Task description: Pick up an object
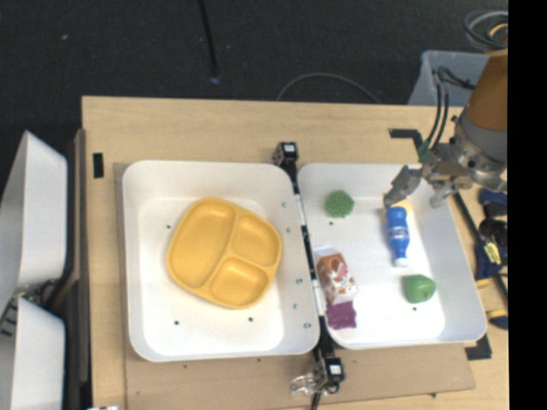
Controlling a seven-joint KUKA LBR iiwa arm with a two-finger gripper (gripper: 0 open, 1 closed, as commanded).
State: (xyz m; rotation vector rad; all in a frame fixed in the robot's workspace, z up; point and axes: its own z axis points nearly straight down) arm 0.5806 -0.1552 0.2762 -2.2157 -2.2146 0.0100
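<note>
Two white bins side by side on a wooden table (214,126). Left bin (145,314): one yellow divided plate (224,252), three compartments, lying flat near centre. Right bin (453,310): round green ball (339,203) near the top left; blue bottle (397,233) lying lengthwise; green lump (419,289) below it, apart; small carton (336,278) by the left wall, touching a purple piece (341,316). Gripper (420,186) poised above the bottle's upper end, fingers spread, nothing between them.
</note>
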